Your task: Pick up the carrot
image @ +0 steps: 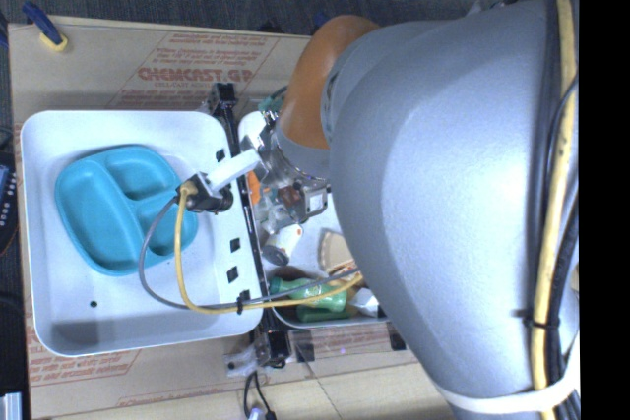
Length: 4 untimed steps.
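Observation:
The grey arm with its orange band (320, 79) reaches in from the right and covers most of the right bin. Its gripper (283, 200) points down at that bin's left side, close to the divider between the bins. A small orange sliver (255, 189), possibly the carrot, shows just left of the gripper by the divider; the wrist hides the rest of it. Whether it is touching the gripper is unclear.
A blue divided plate (113, 207) lies in the left bin (59, 320). A yellow and grey cable (177, 251) loops from the wrist over the left bin. Green items (313, 295) and a white object (285, 236) lie at the right bin's front.

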Each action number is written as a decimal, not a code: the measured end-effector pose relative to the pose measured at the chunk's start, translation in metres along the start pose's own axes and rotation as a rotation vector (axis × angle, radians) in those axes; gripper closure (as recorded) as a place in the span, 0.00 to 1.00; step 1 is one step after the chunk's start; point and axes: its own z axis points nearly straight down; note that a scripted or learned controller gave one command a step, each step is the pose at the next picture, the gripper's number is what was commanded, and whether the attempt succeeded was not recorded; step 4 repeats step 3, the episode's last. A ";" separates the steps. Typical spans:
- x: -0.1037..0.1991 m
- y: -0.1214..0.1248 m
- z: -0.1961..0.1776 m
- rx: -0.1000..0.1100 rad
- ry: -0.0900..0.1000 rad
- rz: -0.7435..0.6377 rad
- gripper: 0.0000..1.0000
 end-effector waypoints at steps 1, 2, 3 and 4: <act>-0.014 -0.030 -0.040 -0.002 0.003 -0.067 1.00; -0.014 -0.031 -0.049 0.000 -0.004 -0.074 1.00; -0.036 -0.014 0.009 -0.001 -0.004 -0.542 1.00; -0.036 -0.014 0.009 -0.001 -0.004 -0.542 1.00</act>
